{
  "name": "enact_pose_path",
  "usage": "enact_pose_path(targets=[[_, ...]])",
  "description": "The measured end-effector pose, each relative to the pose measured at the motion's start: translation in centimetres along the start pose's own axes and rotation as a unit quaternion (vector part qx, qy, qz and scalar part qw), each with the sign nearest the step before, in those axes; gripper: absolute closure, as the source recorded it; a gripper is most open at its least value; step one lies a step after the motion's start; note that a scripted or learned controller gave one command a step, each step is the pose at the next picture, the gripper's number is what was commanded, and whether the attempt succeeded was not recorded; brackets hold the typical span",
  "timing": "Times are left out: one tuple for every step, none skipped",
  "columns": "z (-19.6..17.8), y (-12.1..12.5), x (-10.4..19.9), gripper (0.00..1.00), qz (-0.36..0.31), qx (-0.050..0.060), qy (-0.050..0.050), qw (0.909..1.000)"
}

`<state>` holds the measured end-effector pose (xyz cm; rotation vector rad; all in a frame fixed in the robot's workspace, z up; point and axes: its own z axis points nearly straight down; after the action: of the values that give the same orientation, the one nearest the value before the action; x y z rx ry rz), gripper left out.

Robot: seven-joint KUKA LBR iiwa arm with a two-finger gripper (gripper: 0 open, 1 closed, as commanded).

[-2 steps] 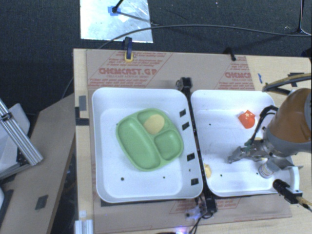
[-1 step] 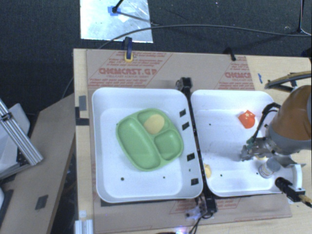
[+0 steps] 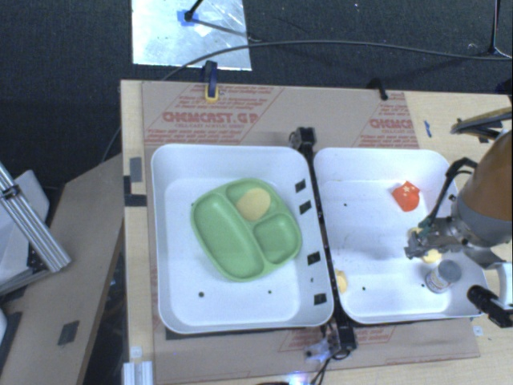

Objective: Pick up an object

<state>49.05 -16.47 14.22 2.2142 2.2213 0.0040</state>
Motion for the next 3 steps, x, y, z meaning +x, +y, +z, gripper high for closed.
enact_pose_path(targets=[[-6.3, 0.3, -0.6, 1.00, 0.000, -0.001, -0.001, 1.0000], [-11.4, 0.5, -0.7, 1.00, -0.001, -0.001, 0.000, 1.0000], [-10.4, 1.5, 4.6, 1.00, -0.003, 0.001, 0.001, 1.0000]])
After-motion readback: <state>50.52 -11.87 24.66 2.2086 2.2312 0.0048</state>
